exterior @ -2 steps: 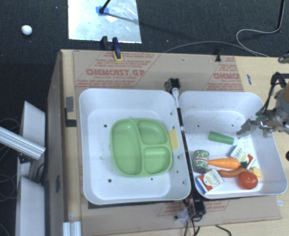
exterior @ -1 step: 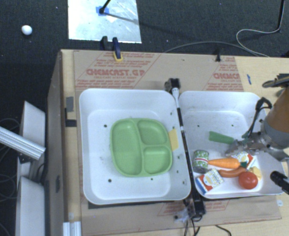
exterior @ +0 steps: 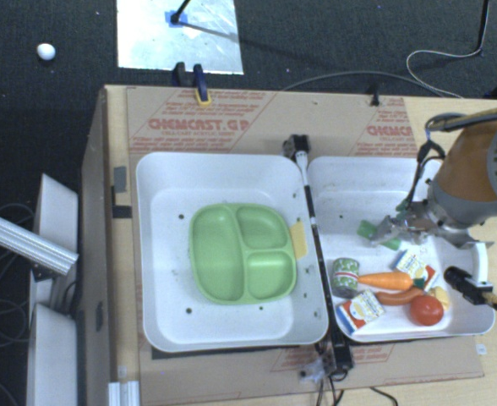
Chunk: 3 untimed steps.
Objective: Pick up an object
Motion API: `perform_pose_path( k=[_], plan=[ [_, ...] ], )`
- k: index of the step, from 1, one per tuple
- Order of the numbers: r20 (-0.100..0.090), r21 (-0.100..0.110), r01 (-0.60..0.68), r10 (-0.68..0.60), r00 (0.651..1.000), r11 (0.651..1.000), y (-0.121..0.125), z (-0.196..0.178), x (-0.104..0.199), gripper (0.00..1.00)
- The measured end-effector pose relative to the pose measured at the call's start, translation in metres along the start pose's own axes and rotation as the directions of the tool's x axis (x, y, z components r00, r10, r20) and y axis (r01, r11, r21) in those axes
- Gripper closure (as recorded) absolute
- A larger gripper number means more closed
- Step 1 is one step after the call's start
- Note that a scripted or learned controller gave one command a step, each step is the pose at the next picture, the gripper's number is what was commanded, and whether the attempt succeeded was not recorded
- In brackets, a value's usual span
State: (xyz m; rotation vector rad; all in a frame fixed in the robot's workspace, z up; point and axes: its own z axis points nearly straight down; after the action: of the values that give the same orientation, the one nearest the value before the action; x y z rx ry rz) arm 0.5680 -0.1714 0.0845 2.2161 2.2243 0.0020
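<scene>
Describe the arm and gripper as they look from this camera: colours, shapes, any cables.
The arm is thick and rounded, grey with a broad orange band above the wrist. A thin dark cable loops along its top and down its near side. The gripper is a small grey metal piece that tapers to narrow fingers; it is too small and blurred to make out markings.
</scene>
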Motion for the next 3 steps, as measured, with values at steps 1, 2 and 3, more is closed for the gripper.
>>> perform_pose_path(
  k=[1, 2, 3],
  plan=[
    [0.0, -0.002, 0.001, -0.001, 1.0, 1.0, 0.001, -0.011, -0.001, 1.0],
    [0.0, -0.002, 0.001, -0.001, 1.0, 1.0, 0.001, -0.01, -0.001, 0.0],
    [0.001, -0.001, 0.001, -0.001, 1.0, 1.0, 0.099, 0.0, -0.01, 0.0]
  ],
)
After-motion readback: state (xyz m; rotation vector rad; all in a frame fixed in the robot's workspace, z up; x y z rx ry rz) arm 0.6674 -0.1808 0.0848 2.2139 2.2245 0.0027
